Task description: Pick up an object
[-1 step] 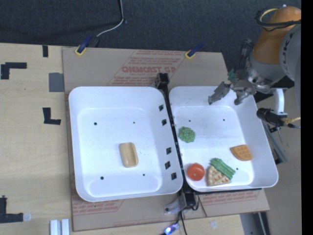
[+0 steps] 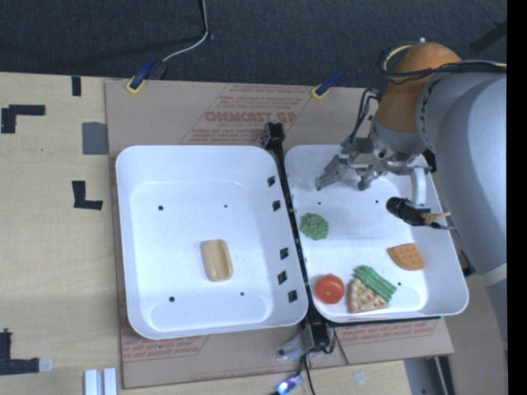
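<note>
Over right white bin's (image 2: 449, 299) far edge, gripper (image 2: 340, 178) spread, holding nothing; descend squarely onto bumpy green broccoli piece (image 2: 314, 225), then clamp.

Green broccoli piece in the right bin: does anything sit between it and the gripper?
Nothing visible does. The gripper hangs over the bin's far end, and bare white floor separates it from the broccoli piece.

red "chemcast" print, cardboard sheet (image 2: 247, 113)

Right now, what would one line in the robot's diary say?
hand: open, over right bin, holding nothing | nearest: broccoli | left bin: bread roll
</note>
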You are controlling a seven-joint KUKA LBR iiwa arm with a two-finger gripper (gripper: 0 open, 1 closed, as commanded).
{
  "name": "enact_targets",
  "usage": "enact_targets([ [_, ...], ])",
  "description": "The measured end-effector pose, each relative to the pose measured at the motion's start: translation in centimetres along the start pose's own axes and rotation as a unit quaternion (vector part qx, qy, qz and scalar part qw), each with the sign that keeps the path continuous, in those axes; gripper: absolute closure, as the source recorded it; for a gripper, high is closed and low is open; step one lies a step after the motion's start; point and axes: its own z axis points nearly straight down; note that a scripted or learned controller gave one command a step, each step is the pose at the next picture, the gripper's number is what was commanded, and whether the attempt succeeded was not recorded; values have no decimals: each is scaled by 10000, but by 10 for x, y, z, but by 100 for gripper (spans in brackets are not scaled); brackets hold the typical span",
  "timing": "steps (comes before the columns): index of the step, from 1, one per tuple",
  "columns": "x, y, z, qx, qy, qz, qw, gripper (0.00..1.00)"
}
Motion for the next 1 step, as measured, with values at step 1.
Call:
enact_targets([
  [1, -2, 1, -16, -24, -13, 3, 10000, 100],
])
